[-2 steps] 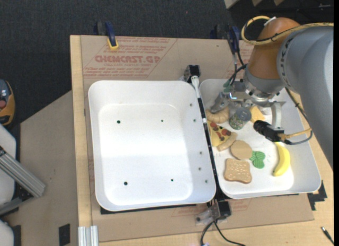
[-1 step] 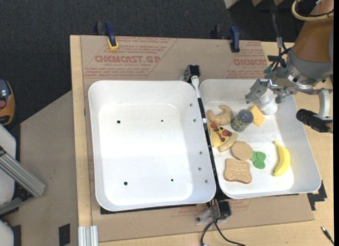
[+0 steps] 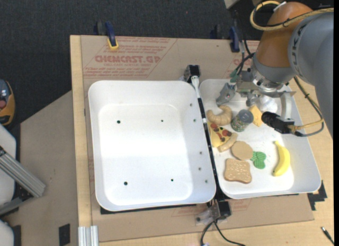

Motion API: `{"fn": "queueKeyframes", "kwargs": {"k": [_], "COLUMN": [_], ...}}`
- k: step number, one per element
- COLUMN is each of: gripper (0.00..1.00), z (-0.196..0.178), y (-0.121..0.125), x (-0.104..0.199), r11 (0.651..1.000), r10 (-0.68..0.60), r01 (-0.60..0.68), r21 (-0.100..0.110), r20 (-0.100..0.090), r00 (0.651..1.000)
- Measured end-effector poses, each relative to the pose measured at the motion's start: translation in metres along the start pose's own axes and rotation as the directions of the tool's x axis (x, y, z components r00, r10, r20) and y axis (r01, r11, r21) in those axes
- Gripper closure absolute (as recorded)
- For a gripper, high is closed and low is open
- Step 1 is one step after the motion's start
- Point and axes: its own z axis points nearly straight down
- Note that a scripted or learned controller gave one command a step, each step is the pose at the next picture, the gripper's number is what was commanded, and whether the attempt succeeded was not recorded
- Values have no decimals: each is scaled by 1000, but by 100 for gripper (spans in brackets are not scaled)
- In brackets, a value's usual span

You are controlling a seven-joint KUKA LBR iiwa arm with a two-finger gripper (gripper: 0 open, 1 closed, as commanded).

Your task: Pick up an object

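Yellow banana [image 3: 281, 159] (curved) in right bin [image 3: 304, 178]

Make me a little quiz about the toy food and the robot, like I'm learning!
1. True or false: the banana lies in the right bin.
2. What lies right beside the toast? A) a cookie B) a fork C) a cup
3. Fill in: the gripper hangs over the ____ bin.

Key: 1 true. 2 A. 3 right.
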Motion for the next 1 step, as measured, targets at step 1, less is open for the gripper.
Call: {"fn": "queueKeyframes", "kwargs": {"k": [1], "gripper": [0], "z": [36], "y": [-69], "x": [-4], "r11": [1000], "r10": [8], "r01": [-8], "r21": [3], "r20": [1], "r00": [1000]}}
